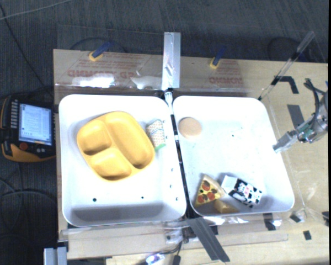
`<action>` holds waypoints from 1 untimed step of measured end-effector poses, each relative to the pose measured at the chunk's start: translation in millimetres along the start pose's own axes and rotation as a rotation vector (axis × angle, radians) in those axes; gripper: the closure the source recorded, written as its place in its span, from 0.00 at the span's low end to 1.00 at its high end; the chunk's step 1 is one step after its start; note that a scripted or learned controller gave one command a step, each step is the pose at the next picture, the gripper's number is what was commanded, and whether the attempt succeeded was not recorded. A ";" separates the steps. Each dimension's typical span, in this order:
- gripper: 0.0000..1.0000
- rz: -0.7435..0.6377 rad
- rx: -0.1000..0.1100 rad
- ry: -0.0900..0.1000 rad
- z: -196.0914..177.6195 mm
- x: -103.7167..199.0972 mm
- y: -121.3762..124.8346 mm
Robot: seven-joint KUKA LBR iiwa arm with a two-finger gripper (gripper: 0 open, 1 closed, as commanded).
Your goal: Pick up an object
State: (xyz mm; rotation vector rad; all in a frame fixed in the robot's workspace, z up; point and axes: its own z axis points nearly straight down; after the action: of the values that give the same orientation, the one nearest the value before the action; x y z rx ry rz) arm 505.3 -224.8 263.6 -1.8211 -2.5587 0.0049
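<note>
The left bin [77,203] holds a yellow divided plate [115,145] and, by its right wall, a small patterned roll with a green end [155,132]. In the right bin [248,120], a round tan disc [190,127] lies near the back left corner. A toy pizza slice [208,192] rests at the front, with a tan wedge [226,206] beside it. Just right of them sits a black-and-white spotted block [247,192], touching a small white piece [228,181].
A handheld screen unit [30,127] lies left of the bench. A metal post [171,59] stands behind the divider between the bins. A grey fitting with cables [300,132] pokes in at the right bin's outer rim.
</note>
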 end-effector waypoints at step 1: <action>1.00 -0.154 0.001 0.003 25.7 1.3 0.3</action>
State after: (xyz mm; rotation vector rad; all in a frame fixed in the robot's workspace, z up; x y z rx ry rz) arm 505.1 -223.6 237.9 -1.6175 -2.6880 0.0032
